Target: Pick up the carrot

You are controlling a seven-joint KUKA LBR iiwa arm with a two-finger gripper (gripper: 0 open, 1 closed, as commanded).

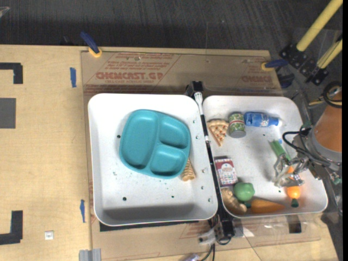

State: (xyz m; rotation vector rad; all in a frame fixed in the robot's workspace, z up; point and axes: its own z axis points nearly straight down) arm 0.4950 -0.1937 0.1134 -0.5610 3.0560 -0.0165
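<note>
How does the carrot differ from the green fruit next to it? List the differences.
The carrot is orange; the green fruit is green. The carrot is long and tapered, lying flat along the front wall; the green fruit is round. Both lie in the right-hand bin.

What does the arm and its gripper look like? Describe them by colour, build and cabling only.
At the right edge, the arm shows a broad orange band on a rounded body, with grey below it. Thin black cables loop beside the wrist. The gripper is a small metallic, skeletal assembly, too blurred for finer detail.
</note>
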